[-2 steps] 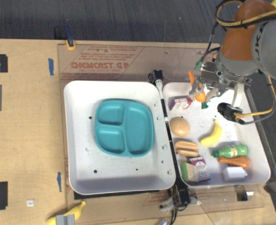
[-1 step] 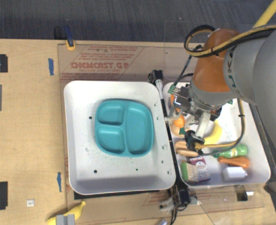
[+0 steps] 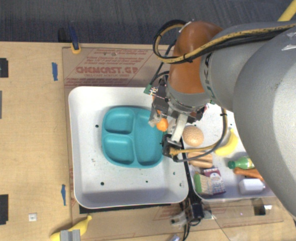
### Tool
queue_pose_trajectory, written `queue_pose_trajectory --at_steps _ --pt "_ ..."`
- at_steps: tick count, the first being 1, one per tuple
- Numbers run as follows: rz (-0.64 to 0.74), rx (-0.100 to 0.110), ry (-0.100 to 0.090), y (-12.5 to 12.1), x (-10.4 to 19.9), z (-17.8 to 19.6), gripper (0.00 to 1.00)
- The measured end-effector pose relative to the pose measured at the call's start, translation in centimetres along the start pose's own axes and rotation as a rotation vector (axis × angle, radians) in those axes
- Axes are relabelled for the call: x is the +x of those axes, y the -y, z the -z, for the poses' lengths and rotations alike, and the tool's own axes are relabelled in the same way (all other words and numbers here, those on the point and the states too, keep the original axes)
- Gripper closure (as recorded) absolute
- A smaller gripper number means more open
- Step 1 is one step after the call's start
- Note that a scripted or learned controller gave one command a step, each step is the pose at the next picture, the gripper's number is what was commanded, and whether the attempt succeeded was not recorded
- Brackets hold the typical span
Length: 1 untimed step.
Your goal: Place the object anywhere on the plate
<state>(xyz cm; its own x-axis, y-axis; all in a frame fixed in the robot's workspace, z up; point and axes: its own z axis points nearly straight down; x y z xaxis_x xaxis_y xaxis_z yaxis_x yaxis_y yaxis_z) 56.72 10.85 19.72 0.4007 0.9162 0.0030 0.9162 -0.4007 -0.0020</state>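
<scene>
Orange object point(image 3: 161, 125), small, rounded and glossy, sits right at the end effector point(image 3: 159, 120), over the right rim of the teal divided plate point(image 3: 130, 137); whether it is gripped I cannot tell. The plate spreads left of the end effector in the left white bin point(image 3: 87, 179). Above, cardboard on the bench point(image 3: 22, 134) bears faint red print, not legible.

Bright even light, soft shadows, slightly blurry
</scene>
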Motion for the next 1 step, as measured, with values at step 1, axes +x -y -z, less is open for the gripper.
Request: queue_pose_trajectory --at_steps 1 --pt "0.445 0.007 0.004 2.21 2.64 -0.54 1.0"
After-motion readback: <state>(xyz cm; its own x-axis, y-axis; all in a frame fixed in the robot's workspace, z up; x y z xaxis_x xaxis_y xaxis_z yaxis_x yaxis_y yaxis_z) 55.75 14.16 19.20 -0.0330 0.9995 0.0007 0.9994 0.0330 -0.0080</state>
